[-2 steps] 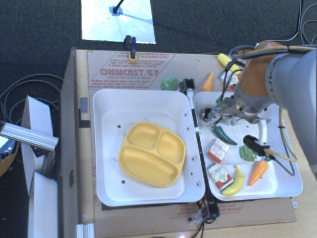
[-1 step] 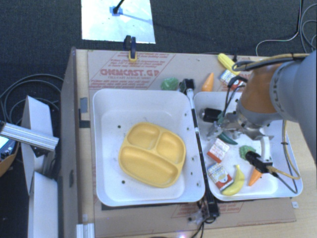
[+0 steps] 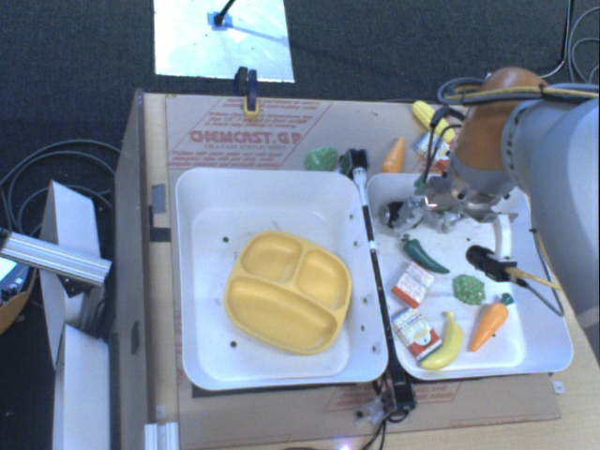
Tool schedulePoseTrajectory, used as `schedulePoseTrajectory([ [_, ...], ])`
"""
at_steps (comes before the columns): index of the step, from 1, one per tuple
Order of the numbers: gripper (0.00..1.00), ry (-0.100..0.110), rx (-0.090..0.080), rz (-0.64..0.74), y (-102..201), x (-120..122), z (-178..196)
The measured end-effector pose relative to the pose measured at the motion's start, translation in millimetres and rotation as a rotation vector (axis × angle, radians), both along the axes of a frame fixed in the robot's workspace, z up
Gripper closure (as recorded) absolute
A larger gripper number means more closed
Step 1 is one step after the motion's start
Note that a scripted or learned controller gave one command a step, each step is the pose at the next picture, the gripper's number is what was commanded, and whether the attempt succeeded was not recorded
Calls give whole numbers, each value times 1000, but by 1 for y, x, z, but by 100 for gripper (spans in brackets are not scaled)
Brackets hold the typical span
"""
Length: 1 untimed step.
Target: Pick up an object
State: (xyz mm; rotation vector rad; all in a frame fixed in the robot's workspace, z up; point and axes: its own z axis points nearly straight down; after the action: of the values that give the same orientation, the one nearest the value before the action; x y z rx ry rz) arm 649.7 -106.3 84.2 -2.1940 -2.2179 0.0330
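My gripper (image 3: 410,212) hangs low over the far left corner of the right bin (image 3: 548,350). Just in front of it, on the bin floor, lies a dark green pepper (image 3: 424,253). Closer to the front are a red and white carton (image 3: 411,284), a second small carton (image 3: 415,329), a banana (image 3: 448,342), a carrot (image 3: 487,324) and a green leafy piece (image 3: 469,289). Nothing can be seen held by the gripper.
The left bin (image 3: 202,251) holds a yellow divided plate (image 3: 289,291). Behind the bins, on the cardboard, lie a green toy (image 3: 322,159), an orange piece (image 3: 394,155) and a yellow piece (image 3: 424,112). The grey arm (image 3: 553,157) covers the right bin's far right side.
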Motion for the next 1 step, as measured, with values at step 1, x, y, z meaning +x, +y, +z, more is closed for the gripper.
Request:
schedulePoseTrajectory([
  [1,0,-28,0,-10,13,-37,0],
])
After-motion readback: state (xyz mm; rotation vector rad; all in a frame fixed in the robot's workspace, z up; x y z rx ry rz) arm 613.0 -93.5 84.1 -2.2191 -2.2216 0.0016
